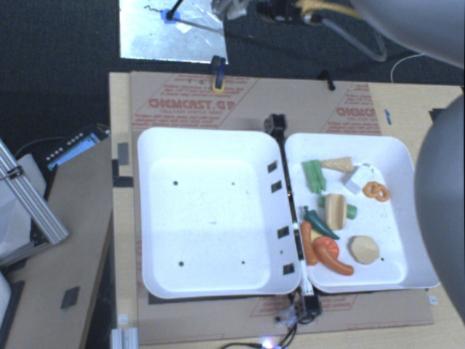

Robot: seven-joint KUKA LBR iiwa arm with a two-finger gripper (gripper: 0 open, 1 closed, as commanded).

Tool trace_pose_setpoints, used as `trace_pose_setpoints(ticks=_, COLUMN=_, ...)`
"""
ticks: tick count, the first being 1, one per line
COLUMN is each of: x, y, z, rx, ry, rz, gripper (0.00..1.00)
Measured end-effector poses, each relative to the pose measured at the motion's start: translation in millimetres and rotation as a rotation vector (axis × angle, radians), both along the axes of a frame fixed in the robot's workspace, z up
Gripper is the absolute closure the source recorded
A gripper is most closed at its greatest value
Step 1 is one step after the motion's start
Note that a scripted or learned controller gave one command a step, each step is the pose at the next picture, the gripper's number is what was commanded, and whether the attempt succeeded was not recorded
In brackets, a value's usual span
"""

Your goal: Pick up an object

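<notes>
The right bin holds several toy foods. A green piece, a tan cone, a white item and a pretzel lie toward its far side. A tan block, a dark green pepper, an orange carrot, a red-orange sausage and a round tan piece lie nearer. My gripper hangs high at the top of the view, beyond the bins' far edge and well away from every object. Nothing shows in it.
The left bin sits beside the right one, joined by a black hinge strip. The grey arm covers the right edge. A shiny sheet lies behind the bench, and a yellow clip sits on the board.
</notes>
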State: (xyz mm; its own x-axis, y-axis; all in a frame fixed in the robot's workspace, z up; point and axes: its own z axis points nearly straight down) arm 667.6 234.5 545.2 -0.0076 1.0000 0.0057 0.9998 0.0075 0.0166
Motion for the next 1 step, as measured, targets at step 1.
trace_pose_setpoints(ticks=1, x=0.2, y=-0.9, z=-140.2, rx=-0.009, ry=0.028, rz=-0.007, gripper=1.00)
